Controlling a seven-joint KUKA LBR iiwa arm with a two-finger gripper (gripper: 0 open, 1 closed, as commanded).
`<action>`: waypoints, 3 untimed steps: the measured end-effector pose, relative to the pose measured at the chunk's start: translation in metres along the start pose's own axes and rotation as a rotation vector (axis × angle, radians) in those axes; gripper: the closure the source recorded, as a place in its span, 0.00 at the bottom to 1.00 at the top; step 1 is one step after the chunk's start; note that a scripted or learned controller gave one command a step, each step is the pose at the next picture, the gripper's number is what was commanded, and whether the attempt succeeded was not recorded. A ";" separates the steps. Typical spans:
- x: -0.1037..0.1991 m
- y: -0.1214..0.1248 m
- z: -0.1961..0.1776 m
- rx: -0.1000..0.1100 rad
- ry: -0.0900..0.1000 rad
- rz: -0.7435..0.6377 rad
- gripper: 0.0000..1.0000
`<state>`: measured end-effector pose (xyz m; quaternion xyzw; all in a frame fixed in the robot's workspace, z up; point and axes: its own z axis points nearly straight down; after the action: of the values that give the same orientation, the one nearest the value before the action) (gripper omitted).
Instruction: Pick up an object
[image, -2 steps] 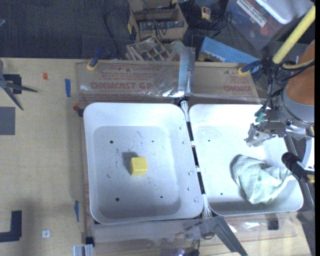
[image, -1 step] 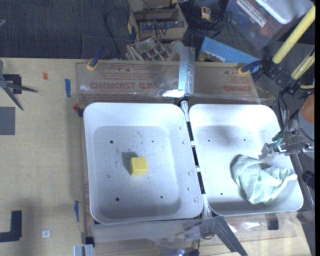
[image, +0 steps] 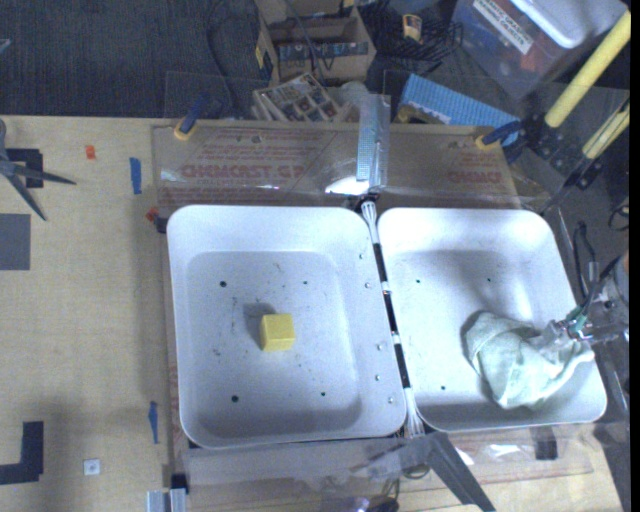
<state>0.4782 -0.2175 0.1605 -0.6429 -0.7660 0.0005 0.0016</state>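
Judging from how things lie, the pick is at its grasp stage: the gripper sits low at the right edge of the right bin, pressed up against the right side of a crumpled pale cloth that lies in that bin's near right corner. Metal parts of the tool show at the bin's right wall, touching or partly buried in the folds of the cloth, but the view is too blurred and the tool too small there to say how wide it stands or whether any fabric is truly caught in it; I cannot tell its state, so no hold can be claimed. The cloth rests on the bin floor, bunched into a soft heap, its right flank drawn toward the tool. The other candidate, a small yellow block, sits alone near the middle of the left bin, well apart from the arm and untouched. If the cloth is the target, the next move calls for a firm closing on a thick fold and then a straight lift clear of the wall, since loose fabric is likely to slip out or drag along the floor. A thin pinch at the edge would probably fail, and the nearness of the bin wall leaves little room.
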 end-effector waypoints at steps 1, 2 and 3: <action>-0.007 0.004 0.066 -0.015 0.001 0.445 1.00; 0.009 0.003 0.058 -0.003 -0.001 0.958 1.00; 0.001 0.000 0.035 0.004 0.000 1.266 1.00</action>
<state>0.4785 -0.2169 0.1260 -0.9714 -0.2373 0.0027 0.0024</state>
